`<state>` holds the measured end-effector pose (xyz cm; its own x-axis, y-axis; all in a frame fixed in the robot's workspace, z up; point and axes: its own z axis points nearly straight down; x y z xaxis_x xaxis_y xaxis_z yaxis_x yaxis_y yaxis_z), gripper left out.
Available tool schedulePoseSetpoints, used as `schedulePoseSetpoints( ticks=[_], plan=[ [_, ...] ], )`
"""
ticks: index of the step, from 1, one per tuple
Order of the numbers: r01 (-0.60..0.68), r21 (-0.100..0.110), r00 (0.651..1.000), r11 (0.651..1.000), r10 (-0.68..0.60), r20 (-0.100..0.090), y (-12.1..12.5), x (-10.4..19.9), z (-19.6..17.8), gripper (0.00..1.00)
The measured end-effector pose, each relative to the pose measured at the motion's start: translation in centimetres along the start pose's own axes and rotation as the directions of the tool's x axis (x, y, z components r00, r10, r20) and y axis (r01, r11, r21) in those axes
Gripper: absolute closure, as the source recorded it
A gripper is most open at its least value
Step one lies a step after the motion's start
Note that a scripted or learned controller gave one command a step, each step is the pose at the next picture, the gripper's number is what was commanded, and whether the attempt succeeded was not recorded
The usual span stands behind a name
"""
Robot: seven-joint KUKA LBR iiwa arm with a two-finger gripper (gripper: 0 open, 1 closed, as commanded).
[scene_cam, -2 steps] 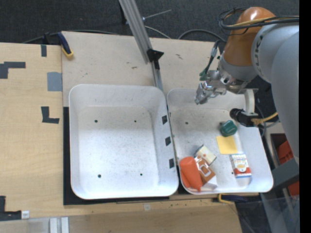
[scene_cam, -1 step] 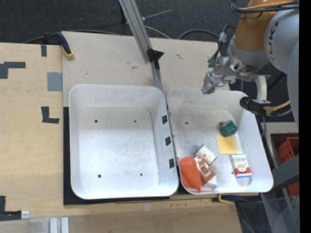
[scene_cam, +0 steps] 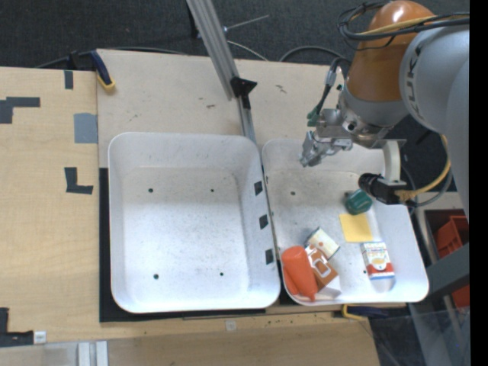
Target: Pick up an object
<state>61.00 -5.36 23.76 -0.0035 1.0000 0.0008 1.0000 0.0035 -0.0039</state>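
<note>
My gripper (scene_cam: 313, 157) hangs over the far left part of the right bin (scene_cam: 305, 200), with nothing seen between its fingers. In that bin lie an orange cylinder-like object (scene_cam: 298, 271) at the near left, a small white and brown carton (scene_cam: 323, 252) beside it, a yellow square pad (scene_cam: 356, 226), a dark green round object (scene_cam: 357, 201) and a white and red packet (scene_cam: 377, 263). All of these sit nearer the camera than the gripper, apart from it.
The left bin (scene_cam: 130, 204) stands beside the right one, with black clips (scene_cam: 263, 219) along the shared rim. A slanted metal rail (scene_cam: 217, 40) rises behind the bins. The grey and orange arm (scene_cam: 396, 52) fills the upper right.
</note>
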Motion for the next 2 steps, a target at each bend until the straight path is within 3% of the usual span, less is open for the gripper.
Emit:
schedulePoseSetpoints(
  ticks=[2],
  plan=[
    [0.003, 0.000, 1.000, 1.000, -0.003, -0.001, -5.1, 10.4, -0.2, 1.00]
  ],
)
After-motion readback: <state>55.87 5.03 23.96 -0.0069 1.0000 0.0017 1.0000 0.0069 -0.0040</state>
